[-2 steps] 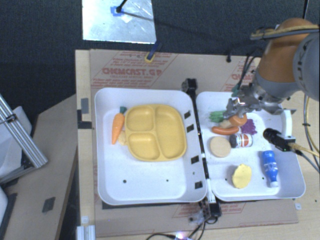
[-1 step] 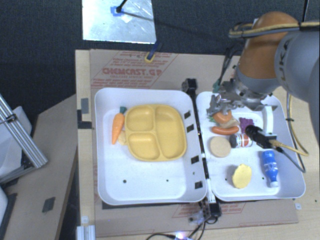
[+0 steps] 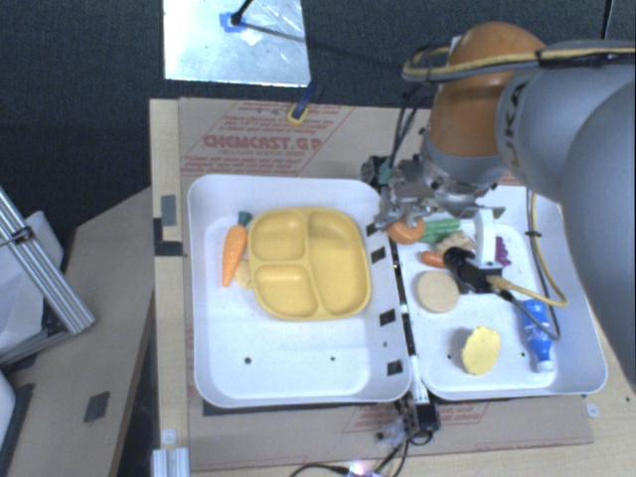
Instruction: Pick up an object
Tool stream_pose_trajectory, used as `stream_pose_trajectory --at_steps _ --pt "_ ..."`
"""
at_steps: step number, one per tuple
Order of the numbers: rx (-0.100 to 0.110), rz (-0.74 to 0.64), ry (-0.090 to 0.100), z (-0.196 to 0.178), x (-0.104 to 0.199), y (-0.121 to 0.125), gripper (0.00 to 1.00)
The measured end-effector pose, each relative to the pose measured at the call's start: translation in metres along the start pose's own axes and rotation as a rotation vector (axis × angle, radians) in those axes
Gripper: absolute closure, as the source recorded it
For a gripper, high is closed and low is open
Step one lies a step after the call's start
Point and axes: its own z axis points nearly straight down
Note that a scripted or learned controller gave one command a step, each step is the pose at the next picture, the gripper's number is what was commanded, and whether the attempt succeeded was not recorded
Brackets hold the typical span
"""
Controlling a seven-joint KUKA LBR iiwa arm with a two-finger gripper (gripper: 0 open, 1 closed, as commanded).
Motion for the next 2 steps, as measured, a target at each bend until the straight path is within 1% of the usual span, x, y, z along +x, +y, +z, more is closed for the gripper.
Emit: stream_pose_trajectory --at_steps 1,2 --pt "-0.002 0.0 0.001 -0.01 0.051 0.01 1.0" --pt "0.002 0.003 -0.001 -0.015 0.062 -0.004 1.0"
